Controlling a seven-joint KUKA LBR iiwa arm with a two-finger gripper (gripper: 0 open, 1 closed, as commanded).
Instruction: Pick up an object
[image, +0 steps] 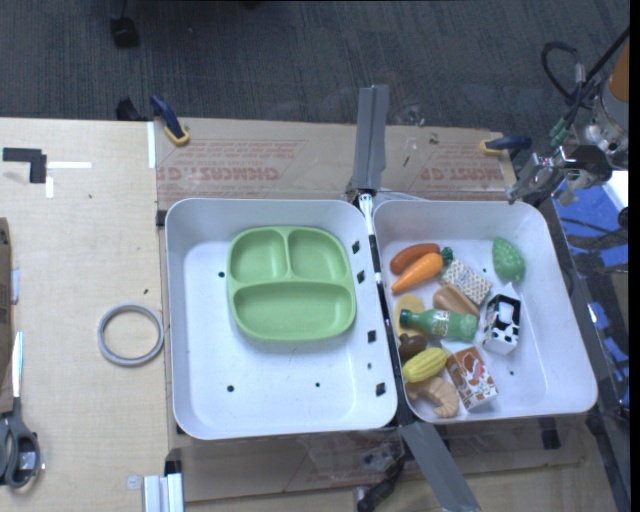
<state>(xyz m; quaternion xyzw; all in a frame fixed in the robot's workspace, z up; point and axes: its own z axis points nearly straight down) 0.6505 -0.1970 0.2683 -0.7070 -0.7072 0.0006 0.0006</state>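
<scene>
The right bin (560, 330) holds a pile of toy food: two orange carrots (416, 263), a green leafy piece (508, 259), a green bottle (440, 323), a black-and-white cow-patterned carton (502, 323), a checked cracker box (467, 280), a yellow corn cob (425, 363) and a red-and-white packet (473, 378). My gripper (541, 180) hangs above the far right corner of this bin, outside its rim, away from all the items. Nothing is visibly held.
The left bin (195, 380) carries a green divided plate (292, 282). On the wooden bench to the left lie a grey tape ring (130, 333) and scissors (18, 448). Blue clamps (170, 121) sit behind the bins. Cables trail by the arm at right.
</scene>
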